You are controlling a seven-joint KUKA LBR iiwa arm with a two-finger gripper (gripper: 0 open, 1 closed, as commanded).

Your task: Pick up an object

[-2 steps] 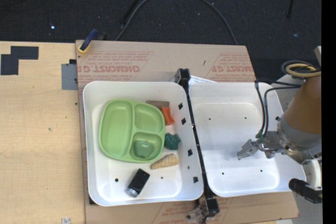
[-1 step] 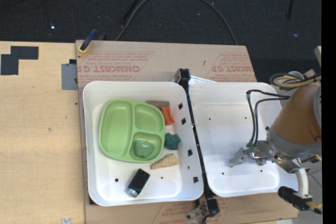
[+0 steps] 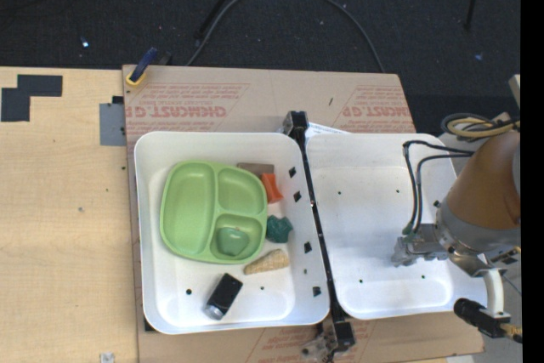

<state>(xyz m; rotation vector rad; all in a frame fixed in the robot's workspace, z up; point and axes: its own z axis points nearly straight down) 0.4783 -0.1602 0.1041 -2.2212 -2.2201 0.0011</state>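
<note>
The left bin (image 3: 153, 208) holds a green divided plate (image 3: 212, 208). Beside the plate's right edge lie an orange piece (image 3: 271, 186) and a dark green lump (image 3: 279, 228). A tan cone (image 3: 268, 262) lies below the plate, and a black block (image 3: 224, 294) sits near the bin's front. My gripper (image 3: 414, 252) hangs low over the right bin (image 3: 374, 208), near its right side, far from all these objects. I see nothing between its fingers.
A black divider (image 3: 308, 225) runs between the two bins. Cardboard (image 3: 255, 102) lies under and behind the bins. Black cables (image 3: 416, 183) hang from the arm over the right bin. A brown strip (image 3: 254, 169) peeks out behind the plate.
</note>
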